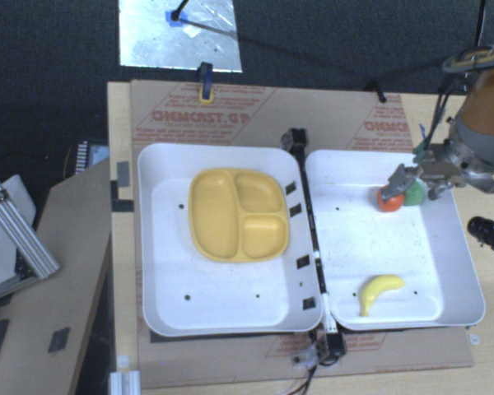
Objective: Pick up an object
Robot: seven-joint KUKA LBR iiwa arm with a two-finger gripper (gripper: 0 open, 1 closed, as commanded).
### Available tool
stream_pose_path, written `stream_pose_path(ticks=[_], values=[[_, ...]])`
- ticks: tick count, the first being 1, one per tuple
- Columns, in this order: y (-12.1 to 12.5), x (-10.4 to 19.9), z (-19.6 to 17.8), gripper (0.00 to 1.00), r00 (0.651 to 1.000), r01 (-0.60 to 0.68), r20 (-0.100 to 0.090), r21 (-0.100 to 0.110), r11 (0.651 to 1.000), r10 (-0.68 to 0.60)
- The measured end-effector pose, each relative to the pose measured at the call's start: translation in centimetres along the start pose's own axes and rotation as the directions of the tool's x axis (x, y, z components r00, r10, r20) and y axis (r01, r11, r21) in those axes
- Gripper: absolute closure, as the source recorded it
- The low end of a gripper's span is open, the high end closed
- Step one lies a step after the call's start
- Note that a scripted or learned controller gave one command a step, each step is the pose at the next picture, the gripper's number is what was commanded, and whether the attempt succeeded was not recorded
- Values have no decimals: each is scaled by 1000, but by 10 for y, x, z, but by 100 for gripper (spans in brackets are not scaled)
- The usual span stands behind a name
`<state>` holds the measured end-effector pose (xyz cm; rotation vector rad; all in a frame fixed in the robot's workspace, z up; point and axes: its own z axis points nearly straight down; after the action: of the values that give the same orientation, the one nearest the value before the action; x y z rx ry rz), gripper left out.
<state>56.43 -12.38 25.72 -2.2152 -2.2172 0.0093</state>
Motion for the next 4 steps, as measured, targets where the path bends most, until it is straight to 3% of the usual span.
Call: stream_pose_path(ticks=[1,4], values=[[2,0,-6,0,1000,2,2,-11,1000,-2],[-5,6,155,0,1000,0,0,-7,1000,0]])
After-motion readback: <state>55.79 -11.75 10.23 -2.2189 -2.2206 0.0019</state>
